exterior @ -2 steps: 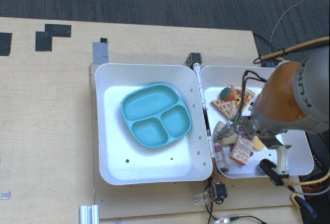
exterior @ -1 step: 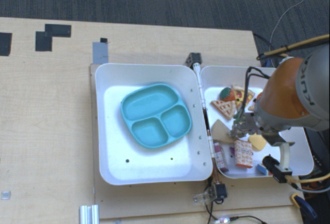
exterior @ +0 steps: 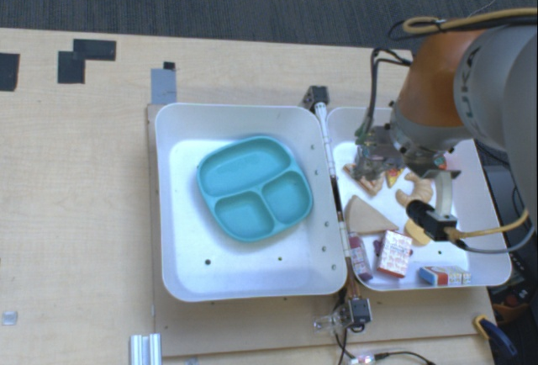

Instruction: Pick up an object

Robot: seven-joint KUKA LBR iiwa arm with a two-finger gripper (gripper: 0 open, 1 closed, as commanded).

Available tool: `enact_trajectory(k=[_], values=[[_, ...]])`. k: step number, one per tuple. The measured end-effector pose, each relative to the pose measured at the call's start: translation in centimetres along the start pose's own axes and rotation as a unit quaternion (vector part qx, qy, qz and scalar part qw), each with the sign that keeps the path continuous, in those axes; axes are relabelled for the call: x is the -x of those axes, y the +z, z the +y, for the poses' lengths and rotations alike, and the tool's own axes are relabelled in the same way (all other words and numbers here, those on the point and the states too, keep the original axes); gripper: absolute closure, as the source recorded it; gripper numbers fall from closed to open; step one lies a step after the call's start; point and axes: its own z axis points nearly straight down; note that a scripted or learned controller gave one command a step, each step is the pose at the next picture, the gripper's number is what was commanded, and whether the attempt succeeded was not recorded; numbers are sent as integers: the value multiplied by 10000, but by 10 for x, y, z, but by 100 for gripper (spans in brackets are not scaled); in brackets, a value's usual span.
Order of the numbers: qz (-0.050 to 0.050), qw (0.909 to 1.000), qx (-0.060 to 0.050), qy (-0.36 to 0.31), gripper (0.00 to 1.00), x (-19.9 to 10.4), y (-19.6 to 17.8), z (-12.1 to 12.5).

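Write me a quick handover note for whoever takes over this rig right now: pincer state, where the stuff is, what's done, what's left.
Pincer: low over the upper left of the right bin, among small items; the view does not settle its state or whether it holds anything.
Things: the right bin holds the clutter, including a tan wedge, a red-and-white carton and a small box near the front edge. The left bin holds a blue divided plate.
Done: arm is down over the objects.
Left: confirm a grasp, then lift an object out.
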Motion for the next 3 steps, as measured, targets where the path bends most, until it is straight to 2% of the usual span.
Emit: enact_trajectory(k=[1, 2, 3], values=[[-3, 10000, 2, -6, 100, -47, -70, 58], [-16, 10000, -16, 13, 100, 36, 2, 105], [-10, 10000, -4, 4, 0, 34, 1, 106]])
